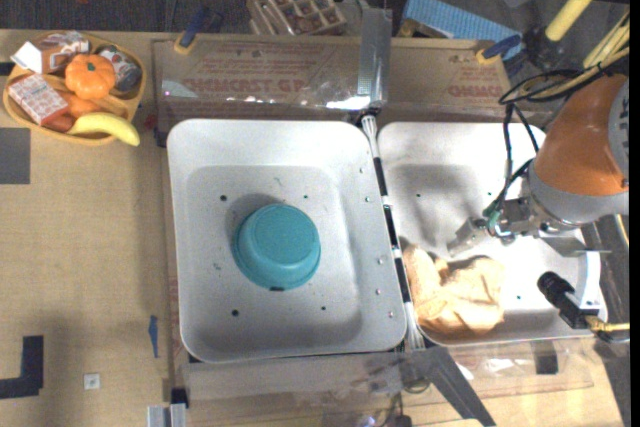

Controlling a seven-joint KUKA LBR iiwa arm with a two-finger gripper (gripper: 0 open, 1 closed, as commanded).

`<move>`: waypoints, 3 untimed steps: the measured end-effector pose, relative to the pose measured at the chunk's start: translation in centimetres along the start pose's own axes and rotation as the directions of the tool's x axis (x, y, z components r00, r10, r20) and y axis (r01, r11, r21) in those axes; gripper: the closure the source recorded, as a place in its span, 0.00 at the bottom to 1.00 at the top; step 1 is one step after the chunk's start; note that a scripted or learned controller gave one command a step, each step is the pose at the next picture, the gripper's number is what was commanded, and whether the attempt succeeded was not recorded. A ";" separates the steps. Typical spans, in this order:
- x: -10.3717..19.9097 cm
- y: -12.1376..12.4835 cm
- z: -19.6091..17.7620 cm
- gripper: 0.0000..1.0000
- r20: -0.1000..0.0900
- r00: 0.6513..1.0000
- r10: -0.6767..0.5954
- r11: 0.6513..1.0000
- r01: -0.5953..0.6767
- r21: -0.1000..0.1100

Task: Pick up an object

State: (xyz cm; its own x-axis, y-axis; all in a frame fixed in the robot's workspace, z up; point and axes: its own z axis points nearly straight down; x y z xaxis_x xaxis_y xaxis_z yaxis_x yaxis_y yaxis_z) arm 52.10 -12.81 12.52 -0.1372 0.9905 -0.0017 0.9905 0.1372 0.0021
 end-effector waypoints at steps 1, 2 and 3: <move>2.9 -2.4 3.4 0.00 0.005 0.999 -0.051 0.999 0.051 -0.012; 3.4 -3.2 3.4 0.00 0.006 0.997 -0.083 0.996 0.083 -0.016; 1.5 7.1 0.1 0.00 0.000 0.993 -0.122 0.993 0.122 -0.001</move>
State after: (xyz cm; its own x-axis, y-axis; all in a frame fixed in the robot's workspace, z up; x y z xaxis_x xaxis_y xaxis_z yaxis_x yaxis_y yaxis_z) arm 58.95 -10.35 12.40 -0.2566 0.9665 -0.0023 0.9665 0.2566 0.0024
